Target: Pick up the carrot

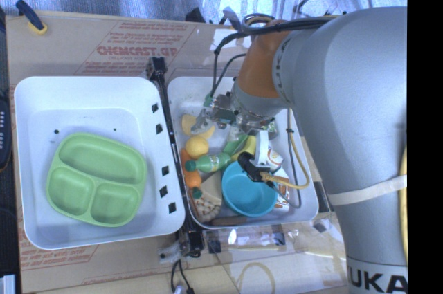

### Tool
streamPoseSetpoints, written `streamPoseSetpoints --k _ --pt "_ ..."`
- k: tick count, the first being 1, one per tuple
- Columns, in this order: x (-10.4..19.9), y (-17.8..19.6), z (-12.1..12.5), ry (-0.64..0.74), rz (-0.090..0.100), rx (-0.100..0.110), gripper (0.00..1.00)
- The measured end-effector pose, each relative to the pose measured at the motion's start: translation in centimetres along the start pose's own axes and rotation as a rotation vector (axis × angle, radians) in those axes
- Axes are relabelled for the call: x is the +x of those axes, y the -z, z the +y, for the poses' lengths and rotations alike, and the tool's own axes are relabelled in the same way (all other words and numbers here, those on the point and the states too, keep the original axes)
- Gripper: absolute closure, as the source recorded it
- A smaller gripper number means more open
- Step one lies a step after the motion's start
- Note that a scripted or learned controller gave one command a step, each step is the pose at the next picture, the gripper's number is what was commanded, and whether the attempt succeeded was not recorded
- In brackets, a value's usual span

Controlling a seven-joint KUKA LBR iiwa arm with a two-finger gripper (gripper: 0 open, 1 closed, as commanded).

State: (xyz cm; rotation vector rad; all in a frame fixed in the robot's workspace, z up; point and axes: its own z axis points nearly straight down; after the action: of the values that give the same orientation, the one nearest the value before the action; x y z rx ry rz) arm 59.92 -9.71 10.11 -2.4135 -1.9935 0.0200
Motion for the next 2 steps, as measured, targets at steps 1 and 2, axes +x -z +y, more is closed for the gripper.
streamPoseSetpoints --k 1,2 --pt "-0.4 -1.0 -1.1 -0.27 0.004 -0.003 0.0" --pt "-0.3 -1.0 -2.5 -0.466 0.005 -0.001 0.0"
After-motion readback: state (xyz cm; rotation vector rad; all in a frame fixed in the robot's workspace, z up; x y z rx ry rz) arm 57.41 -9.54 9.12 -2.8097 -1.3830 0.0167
